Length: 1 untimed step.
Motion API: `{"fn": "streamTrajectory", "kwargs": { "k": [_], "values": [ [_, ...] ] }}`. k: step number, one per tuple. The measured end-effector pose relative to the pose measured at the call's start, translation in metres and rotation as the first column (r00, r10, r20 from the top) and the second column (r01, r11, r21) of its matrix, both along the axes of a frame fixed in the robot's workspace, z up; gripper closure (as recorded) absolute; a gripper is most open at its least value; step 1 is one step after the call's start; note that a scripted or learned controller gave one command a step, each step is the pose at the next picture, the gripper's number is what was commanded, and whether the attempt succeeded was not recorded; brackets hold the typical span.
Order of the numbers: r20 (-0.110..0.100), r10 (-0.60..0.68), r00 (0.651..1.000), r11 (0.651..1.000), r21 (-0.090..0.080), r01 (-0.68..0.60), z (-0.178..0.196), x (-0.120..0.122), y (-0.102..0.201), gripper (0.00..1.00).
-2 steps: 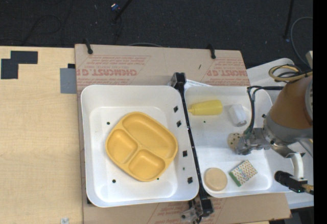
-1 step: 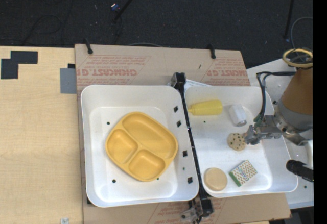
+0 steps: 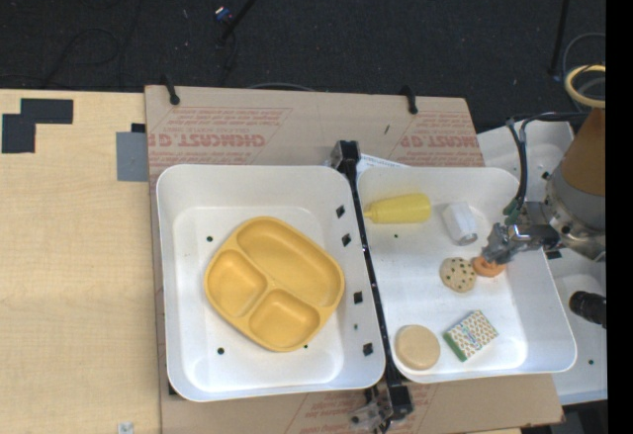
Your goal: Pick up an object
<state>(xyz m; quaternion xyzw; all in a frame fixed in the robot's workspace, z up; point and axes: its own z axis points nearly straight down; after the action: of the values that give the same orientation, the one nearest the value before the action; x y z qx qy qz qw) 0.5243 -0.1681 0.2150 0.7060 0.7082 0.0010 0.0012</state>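
Over at the right edge of the frame, the gripper [image 3: 497,249] sits low on a small orange piece [image 3: 487,267]; can't tell its state. The spotted cookie [image 3: 458,274] is touching that piece, so it might get bumped away.

Grey arm [image 3: 579,187], orange band, black cables

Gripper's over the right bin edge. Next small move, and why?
Probably lower straight down: the gripper sits just above a small orange object, beside the spotted cookie, in the right bin. Nothing visibly held.
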Motion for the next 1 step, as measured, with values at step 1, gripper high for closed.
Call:
{"fn": "streamTrajectory", "kwargs": {
  "k": [1],
  "values": [
    [0.000,-0.001,1.000,1.000,-0.001,0.001,0.0600,-0.0066,-0.0011,1.00]
  ]
}}
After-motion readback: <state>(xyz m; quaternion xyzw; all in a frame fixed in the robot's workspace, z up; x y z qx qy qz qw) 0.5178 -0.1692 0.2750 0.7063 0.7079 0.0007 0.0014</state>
